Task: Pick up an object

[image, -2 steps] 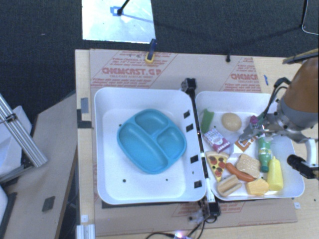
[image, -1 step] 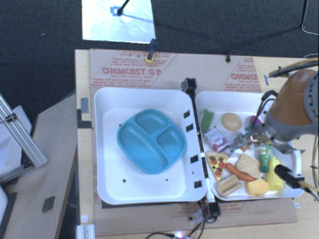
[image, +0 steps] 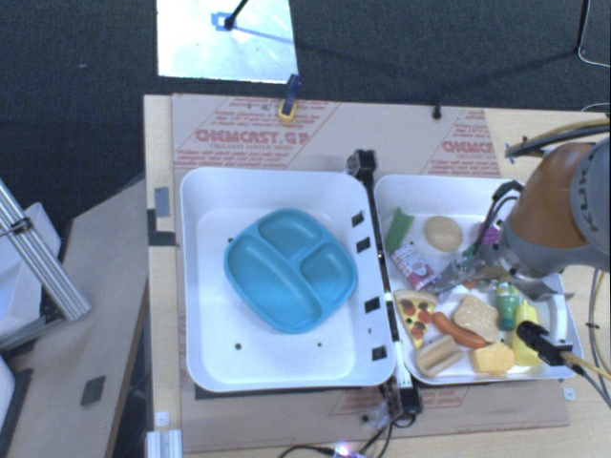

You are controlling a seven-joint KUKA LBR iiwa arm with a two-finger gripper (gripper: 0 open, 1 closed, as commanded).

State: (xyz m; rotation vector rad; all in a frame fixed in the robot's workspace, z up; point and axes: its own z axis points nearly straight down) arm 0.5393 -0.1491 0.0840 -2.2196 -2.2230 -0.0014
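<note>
The right bin (image: 420,191) holds several toy foods. A green piece (image: 398,227), a round beige bun (image: 442,233) and a pink packet (image: 412,266) lie toward the back. Nearer the front are a pizza slice (image: 415,314), a red sausage (image: 457,330), a square cracker (image: 475,315), a tan roll (image: 437,355), a cheese wedge (image: 493,359), a yellow piece (image: 526,332) and a small green bottle (image: 507,304). My gripper (image: 462,274) hangs low over the bin's middle, just right of the pink packet and behind the cracker. I see nothing held.
The left bin (image: 205,351) carries a blue divided plate (image: 290,269). A black divider with clips (image: 374,256) runs between the bins. The arm's orange band (image: 554,194) sits over the right bin's far right side. Cardboard (image: 258,132) lies behind the bins.
</note>
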